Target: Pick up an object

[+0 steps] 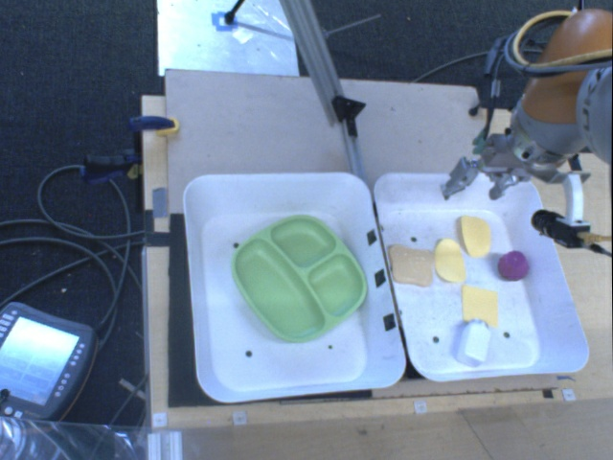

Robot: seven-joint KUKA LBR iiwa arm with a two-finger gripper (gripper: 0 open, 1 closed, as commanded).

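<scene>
My gripper [476,182] hangs above the far edge of the right bin [421,195], its two fingers spread open with nothing between them. Below it in that bin lie a pale yellow slice [473,235], a yellow oval piece [450,260], a tan bread-like piece [413,265], a purple ball [512,265], a yellow square [480,305] and a white block [472,342]. All of these rest on the bin floor, apart from the gripper.
The left bin [215,209] holds a green divided plate [299,277]. A slanted metal pole [316,51] crosses the bench behind the bins. A black cable fitting [554,225] sticks out over the right bin's right rim.
</scene>
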